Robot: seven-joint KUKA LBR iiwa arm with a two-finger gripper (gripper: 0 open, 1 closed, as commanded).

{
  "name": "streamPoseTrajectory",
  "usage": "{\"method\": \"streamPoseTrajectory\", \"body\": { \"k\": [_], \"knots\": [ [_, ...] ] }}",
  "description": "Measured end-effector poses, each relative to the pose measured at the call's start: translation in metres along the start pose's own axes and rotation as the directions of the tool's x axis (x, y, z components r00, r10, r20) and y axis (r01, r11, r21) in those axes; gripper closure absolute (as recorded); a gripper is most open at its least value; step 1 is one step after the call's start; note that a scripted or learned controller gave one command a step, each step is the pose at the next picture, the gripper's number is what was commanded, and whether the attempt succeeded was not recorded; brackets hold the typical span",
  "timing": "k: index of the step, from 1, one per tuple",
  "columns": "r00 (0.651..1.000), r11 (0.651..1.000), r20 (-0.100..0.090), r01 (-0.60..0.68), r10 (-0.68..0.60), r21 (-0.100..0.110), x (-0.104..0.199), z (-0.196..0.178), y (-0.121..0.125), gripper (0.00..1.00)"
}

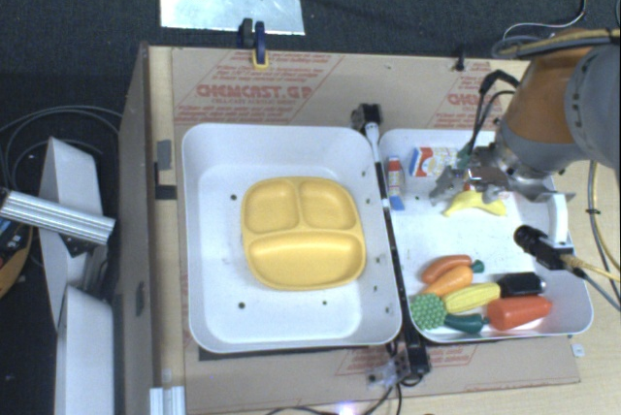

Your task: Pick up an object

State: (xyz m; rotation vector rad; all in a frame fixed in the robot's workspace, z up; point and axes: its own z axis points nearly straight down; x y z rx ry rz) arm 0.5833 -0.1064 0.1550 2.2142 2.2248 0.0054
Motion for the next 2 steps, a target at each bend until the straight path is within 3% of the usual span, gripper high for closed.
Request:
{"method": "streamPoseTrajectory", "body": {
  "k": [1,2],
  "knots": [
    [1.0,1.0,0.006,0.0,0.0,-0.015,-0.05,0.063,0.037,0.0],
    [1.0,1.0,0.01,-0.002,0.002,-0.021,-0.015,0.063,-0.025,0.0]
  ]
}}
